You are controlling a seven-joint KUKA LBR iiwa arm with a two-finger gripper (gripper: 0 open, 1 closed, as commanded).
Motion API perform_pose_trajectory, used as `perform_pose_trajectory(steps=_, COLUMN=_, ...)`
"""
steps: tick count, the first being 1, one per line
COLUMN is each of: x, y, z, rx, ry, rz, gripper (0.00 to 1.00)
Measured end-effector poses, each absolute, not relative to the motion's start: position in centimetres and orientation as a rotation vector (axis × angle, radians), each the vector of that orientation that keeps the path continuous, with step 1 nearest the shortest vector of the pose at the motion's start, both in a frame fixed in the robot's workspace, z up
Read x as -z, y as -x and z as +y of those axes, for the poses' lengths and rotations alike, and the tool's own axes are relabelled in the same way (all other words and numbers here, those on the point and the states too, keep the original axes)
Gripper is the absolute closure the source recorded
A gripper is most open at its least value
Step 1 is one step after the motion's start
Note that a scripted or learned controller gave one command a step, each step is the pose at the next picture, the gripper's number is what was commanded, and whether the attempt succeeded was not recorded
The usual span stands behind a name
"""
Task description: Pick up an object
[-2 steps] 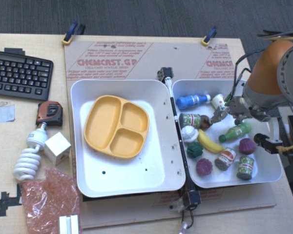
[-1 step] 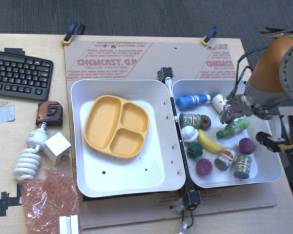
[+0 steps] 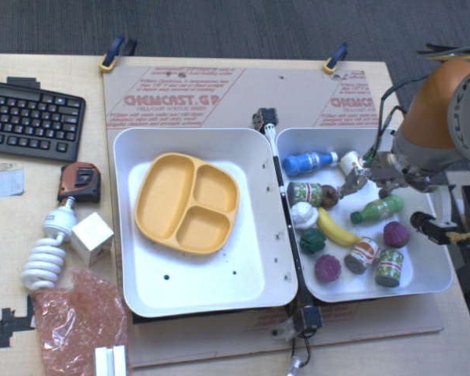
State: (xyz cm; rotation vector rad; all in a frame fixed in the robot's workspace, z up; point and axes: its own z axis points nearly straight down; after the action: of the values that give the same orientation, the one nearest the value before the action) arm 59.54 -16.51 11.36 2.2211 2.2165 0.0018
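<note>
The right bin (image 3: 435,276) holds several small items: a blue bottle (image 3: 309,161), a green bottle (image 3: 378,208), a banana (image 3: 337,227), a green-labelled can (image 3: 307,192), two more cans (image 3: 362,254) (image 3: 389,266), a magenta berry (image 3: 327,268), a purple berry (image 3: 396,233) and a dark green piece (image 3: 312,241). My gripper (image 3: 360,177) hangs over the bin's upper middle, just above the green bottle and right of the green-labelled can. The grey arm with its orange band (image 3: 446,104) reaches in from the right.
The left bin (image 3: 219,288) holds a yellow divided plate (image 3: 188,202). Left of the bins lie a keyboard (image 3: 31,120), a tape measure (image 3: 80,182), a spiral light bulb (image 3: 47,249), a white cube (image 3: 92,237) and a pink bag (image 3: 82,319).
</note>
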Motion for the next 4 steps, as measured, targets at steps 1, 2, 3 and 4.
perform_pose_trajectory(steps=1, x=-9.3, y=-56.9, z=-11.7, rx=0.001, ry=-2.221, rz=2.219, gripper=0.0)
perform_pose_trajectory(steps=2, x=-10.3, y=-57.0, z=-11.8, rx=-0.001, ry=-2.222, rz=2.216, gripper=1.0)
perform_pose_trajectory(steps=3, x=-10.3, y=-56.9, z=-11.8, rx=-0.001, ry=-2.222, rz=2.217, gripper=0.0)
perform_pose_trajectory(steps=4, x=-9.3, y=-51.8, z=-11.2, rx=0.002, ry=-2.222, rz=2.212, gripper=0.0)
